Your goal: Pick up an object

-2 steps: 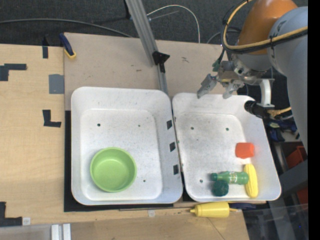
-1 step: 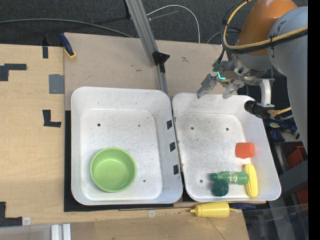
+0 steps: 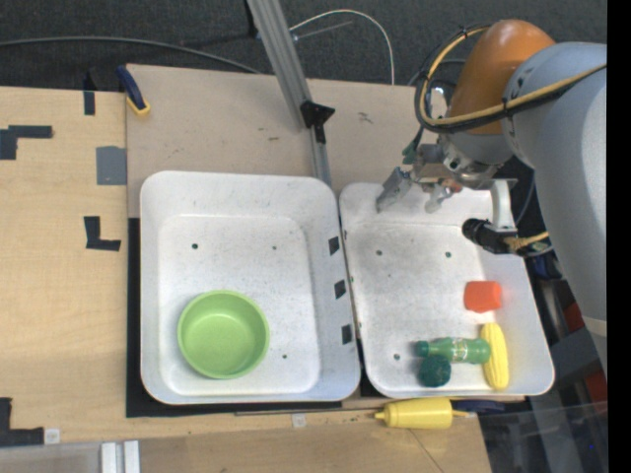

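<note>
The two-finger gripper [image 3: 414, 197] hangs over the far edge of the right white bin [image 3: 394, 264], its fingers spread apart and holding nothing. The nearest thing, a small orange plastic block [image 3: 482, 297], lies toward the near side and to the right of it, well apart. No clear long axis.

My gripper [image 3: 414, 192] hangs at the top edge of the right bin [image 3: 394, 264], whose upper and middle floor lies bare. Crowding its lower right corner are an orange block [image 3: 482, 297], a yellow piece [image 3: 495, 354] and a green bottle [image 3: 449, 351].
</note>
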Tool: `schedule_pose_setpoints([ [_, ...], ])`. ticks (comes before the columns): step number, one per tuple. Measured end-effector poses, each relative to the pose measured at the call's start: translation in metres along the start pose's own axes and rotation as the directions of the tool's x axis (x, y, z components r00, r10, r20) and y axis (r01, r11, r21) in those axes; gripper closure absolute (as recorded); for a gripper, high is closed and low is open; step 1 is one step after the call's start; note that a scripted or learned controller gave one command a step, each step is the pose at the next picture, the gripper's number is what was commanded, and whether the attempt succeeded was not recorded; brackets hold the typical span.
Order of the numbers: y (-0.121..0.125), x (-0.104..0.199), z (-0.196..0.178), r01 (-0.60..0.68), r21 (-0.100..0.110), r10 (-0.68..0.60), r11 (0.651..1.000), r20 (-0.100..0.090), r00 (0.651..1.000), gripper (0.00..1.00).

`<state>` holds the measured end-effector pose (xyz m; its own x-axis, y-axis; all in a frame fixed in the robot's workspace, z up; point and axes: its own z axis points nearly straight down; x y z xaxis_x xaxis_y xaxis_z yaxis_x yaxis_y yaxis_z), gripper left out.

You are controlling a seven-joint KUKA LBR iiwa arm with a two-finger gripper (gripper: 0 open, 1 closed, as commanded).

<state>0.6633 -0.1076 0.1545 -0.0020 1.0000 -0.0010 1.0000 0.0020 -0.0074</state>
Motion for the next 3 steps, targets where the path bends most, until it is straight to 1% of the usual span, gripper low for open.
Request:
schedule_pose_setpoints([
  [1,-0.007,0.001,0.046,0.0,-0.001,0.0,1.0,0.0,1.0,0.0],
  [2,-0.008,0.002,0.068,0.001,-0.003,-0.001,1.0,0.001,1.0,0.0],
  [3,-0.007,0.003,0.056,0.002,-0.005,-0.002,1.0,0.001,1.0,1.0],
])
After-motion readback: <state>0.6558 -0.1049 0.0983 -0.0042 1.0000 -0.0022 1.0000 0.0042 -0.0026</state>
